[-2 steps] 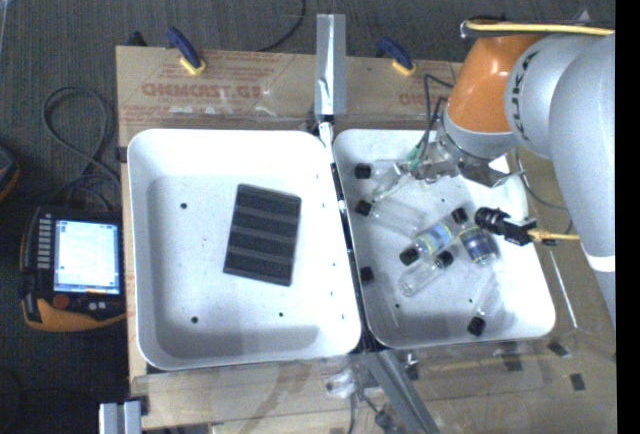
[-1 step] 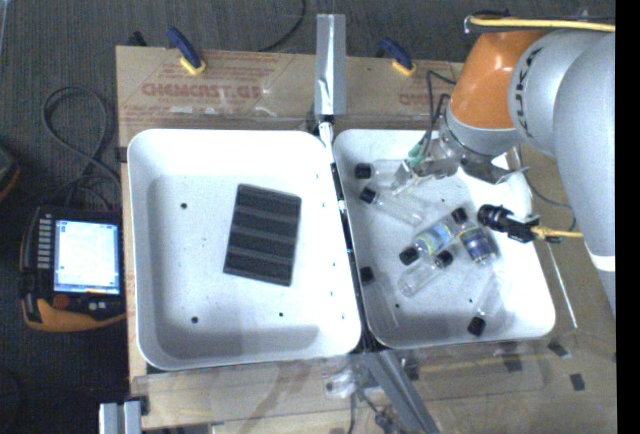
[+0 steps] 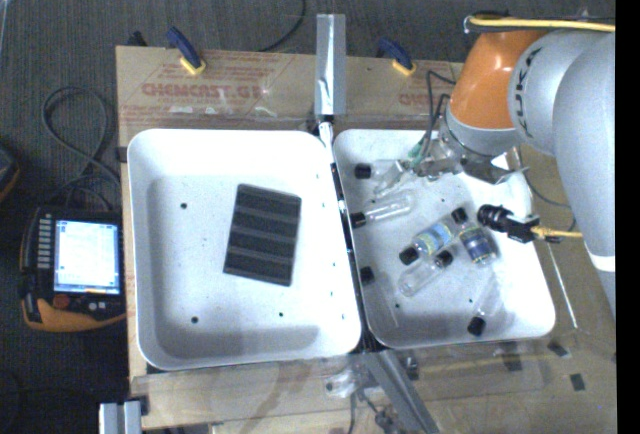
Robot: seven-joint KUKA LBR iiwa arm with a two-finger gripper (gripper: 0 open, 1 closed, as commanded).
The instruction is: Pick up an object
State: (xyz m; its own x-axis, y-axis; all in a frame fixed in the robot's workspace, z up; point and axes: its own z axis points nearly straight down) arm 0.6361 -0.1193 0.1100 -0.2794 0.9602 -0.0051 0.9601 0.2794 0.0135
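Reaching in from the right, the tool point(image 3: 428, 162) sits low over the far part of the right bin point(image 3: 520, 322), near a clear bottle point(image 3: 388, 212), and whether it is spread or closed on anything I cannot tell, since the orange band point(image 3: 490, 87) and grey wrist cover most of it. Red printing runs along the brown board point(image 3: 215, 90) behind the bins but is too faint to read, and the letters on the grey arm point(image 3: 575, 72) are partly cut off. Two white bins lie side by side on the surface: the left bin point(image 3: 160, 222) carries one black ribbed block point(image 3: 263, 234), while the right one carries several small clear bottles with black caps, two of them, a blue-labelled bottle point(image 3: 478, 247) and another labelled bottle point(image 3: 430, 244), lying near its middle.
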